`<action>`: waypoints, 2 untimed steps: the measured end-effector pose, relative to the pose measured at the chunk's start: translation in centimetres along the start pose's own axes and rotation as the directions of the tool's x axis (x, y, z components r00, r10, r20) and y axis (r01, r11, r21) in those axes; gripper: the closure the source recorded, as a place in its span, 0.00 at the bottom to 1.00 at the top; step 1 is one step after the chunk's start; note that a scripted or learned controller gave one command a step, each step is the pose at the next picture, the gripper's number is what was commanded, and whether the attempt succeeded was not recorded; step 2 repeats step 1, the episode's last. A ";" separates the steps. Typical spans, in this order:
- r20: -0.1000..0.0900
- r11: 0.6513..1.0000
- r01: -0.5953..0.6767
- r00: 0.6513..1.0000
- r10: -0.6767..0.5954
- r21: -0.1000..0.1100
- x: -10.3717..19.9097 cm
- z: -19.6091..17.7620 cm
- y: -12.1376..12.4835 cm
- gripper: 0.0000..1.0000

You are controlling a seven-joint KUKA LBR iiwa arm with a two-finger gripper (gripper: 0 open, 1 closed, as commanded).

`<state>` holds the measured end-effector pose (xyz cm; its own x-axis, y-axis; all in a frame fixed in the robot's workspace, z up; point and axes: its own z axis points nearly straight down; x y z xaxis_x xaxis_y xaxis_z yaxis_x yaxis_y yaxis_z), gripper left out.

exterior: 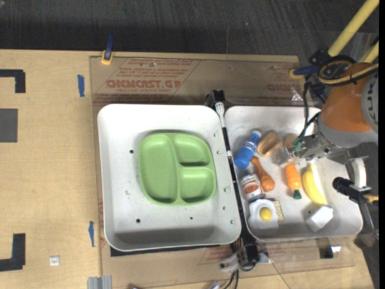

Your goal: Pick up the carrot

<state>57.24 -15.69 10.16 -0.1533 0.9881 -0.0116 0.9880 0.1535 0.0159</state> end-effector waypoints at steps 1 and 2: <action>-0.013 1.000 0.017 1.000 -0.017 0.013 5.6 -9.6 -6.0 1.00; -0.013 1.000 0.017 1.000 -0.017 0.013 5.6 -9.6 -6.0 1.00</action>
